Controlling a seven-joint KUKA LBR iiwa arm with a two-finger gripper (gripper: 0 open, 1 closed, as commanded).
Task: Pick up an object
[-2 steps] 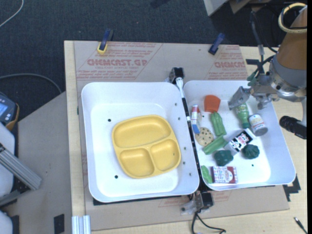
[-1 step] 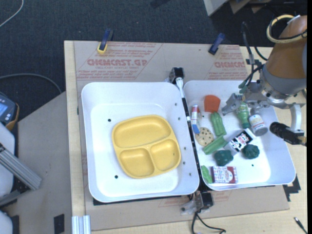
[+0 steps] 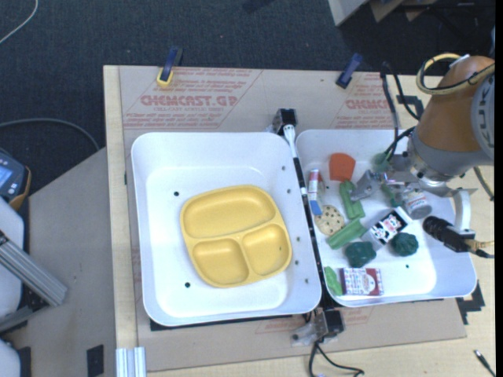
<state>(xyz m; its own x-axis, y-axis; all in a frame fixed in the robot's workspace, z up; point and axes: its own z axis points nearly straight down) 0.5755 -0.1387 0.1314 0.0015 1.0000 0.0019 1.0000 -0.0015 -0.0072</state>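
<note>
A robotics lab: a bench [image 3: 236, 93] faced with paper-masked sheet held down by spring clamps [image 3: 167, 67], two white bins [image 3: 149, 210] fixed side by side, loose cables [image 3: 47, 124] across dark carpet [image 3: 78, 22], and aluminium framing [image 3: 31, 269] at the left edge.

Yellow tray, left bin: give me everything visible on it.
The yellow tray is a rounded, plastic-looking divided plate with three compartments: one wide across the far side, two smaller on the near side. It lies flat and open side up, slightly rotated, near the middle of the left bin. No object lies in its compartments or against it.
</note>
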